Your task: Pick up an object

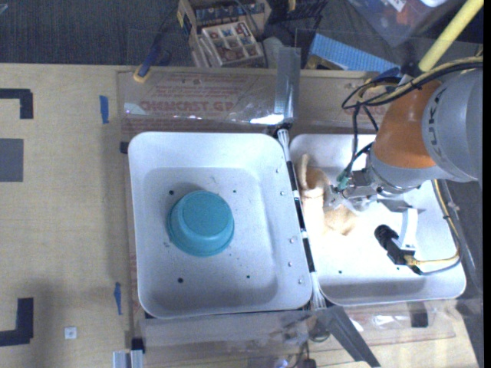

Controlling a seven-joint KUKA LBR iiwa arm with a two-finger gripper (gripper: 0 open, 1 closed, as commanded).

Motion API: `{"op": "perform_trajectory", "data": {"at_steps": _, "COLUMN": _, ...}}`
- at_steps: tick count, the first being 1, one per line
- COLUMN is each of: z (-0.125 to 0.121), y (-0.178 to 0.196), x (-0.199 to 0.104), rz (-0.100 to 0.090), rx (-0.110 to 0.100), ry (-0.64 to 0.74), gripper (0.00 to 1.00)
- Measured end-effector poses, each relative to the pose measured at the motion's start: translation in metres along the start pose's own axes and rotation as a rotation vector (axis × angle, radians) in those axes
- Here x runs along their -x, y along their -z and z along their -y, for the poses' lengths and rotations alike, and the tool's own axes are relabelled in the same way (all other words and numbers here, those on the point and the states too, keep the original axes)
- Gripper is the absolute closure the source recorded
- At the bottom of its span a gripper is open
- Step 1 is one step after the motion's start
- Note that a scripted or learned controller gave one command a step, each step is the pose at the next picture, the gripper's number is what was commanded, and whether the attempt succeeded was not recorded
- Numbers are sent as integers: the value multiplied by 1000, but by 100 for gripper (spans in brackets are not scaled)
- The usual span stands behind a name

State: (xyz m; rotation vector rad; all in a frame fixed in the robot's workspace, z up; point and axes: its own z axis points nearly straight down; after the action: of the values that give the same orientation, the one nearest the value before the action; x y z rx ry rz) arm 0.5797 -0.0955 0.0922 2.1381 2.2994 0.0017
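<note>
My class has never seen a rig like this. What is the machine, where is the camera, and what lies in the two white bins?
A fixed camera above the bench looks down at a slant. The grey arm with an orange band is a robot, reaching in from the right. Its gripper is low in the right bin, next to pale tan lumps too blurred to name. Whether it holds anything cannot be told. The left bin holds one blue-green bowl, seemingly upside down.
</note>
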Motion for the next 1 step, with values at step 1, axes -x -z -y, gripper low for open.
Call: {"op": "perform_trajectory", "data": {"at_steps": 1, "z": 0, "y": 10, "x": 2, "rz": 0, "rx": 2, "ry": -5, "gripper": 100}}
